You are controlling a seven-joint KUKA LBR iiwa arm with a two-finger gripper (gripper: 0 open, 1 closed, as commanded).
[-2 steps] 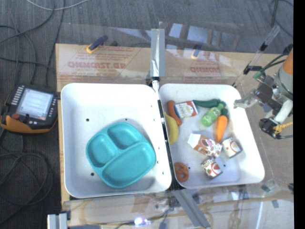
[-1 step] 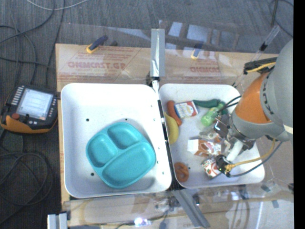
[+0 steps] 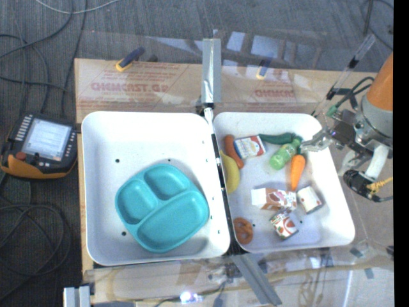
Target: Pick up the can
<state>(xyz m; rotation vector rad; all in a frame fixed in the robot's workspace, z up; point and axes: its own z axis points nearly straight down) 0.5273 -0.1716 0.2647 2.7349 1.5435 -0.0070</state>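
Camera view, from above the bench, showed the arm (image 3: 377, 117) reaching in from the right edge of the frame, with its tool (image 3: 317, 142) over the upper right corner of the right bin (image 3: 342, 232). From where I stood I could not tell whether the tool was spread or pressed together, and nothing sat in it.

The can (image 3: 283, 226), as best I could judge, was the small red and white cylinder tipped on its side near the lower edge of that bin. A pretzel (image 3: 243, 230) lay just to its left and a crumpled carton (image 3: 281, 199) just above it. A similar red and white item (image 3: 249, 147) lay higher up beside a sausage (image 3: 231, 152), and it could have been the can instead.

The tool was well apart from the lower can, with a carrot (image 3: 297, 170) and a white cube (image 3: 310, 199) between them. I took it that the tool was held high at the corner so it could travel over the clutter and then come down.

The teal divided plate (image 3: 163, 206) lay alone in the left bin (image 3: 96, 190), out of the way.
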